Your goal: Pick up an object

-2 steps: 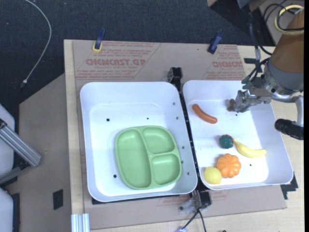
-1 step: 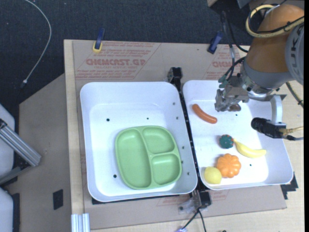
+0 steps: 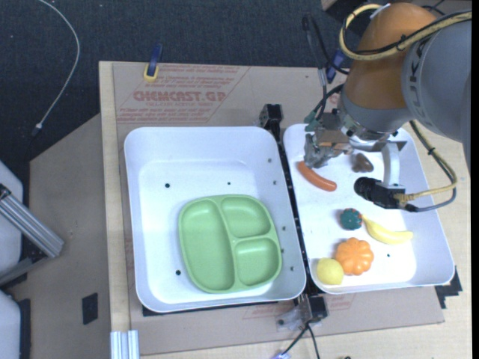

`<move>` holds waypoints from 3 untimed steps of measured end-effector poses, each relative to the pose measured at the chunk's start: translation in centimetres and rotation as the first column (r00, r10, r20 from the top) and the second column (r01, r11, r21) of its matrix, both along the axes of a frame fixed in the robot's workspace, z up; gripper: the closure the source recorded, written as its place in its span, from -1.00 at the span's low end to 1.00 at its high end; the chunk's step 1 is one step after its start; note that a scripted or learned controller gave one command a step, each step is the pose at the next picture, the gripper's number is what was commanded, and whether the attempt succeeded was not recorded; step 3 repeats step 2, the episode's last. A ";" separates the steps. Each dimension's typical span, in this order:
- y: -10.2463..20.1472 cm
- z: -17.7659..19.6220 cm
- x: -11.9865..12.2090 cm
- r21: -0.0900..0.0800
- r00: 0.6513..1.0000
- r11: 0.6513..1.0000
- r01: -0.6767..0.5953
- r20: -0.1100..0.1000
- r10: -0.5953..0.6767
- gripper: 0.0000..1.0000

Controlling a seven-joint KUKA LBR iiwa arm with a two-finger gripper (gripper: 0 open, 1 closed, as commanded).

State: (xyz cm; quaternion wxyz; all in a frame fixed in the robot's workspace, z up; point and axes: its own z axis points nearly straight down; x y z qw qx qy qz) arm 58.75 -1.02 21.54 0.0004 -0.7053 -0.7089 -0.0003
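The arm [image 3: 404, 58] is reaching in from the right and crowding the far end of the right bin [image 3: 430, 264], with the end effector [image 3: 320, 154] hanging low over the bin's back left corner; whether it is spread or closed cannot be told, as the metal parts are blurring together. The biggest risk is lying in that corner: the end effector is working right beside the bin wall and the dark divider between the two bins, so a descent there could be striking the rim or wedging against it instead of closing on anything.

The left bin [image 3: 150, 163] is carrying a green divided plate [image 3: 228, 241], well apart from the action.

The likely target, an orange-red sausage [image 3: 317, 176], is lying flat on the bin floor just below the end effector, slanting from upper left to lower right. It is looking smooth, slim and rounded, so I judge it to be prone to rolling or squirting out of a pinch that is landing off-centre or along its length.

Further forward, an orange pumpkin [image 3: 354, 254], a yellow banana [image 3: 387, 232], a yellow lemon [image 3: 330, 271] and a small teal ball [image 3: 350, 218] are sitting close together, clear of the grasp.
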 end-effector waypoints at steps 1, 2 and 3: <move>5.5 -0.8 1.3 -0.001 1.000 1.000 0.000 0.002 0.000 1.00; 10.0 0.2 1.7 0.000 1.000 1.000 0.001 0.002 -0.001 1.00; 10.0 0.2 1.7 0.000 1.000 1.000 0.001 0.002 -0.001 1.00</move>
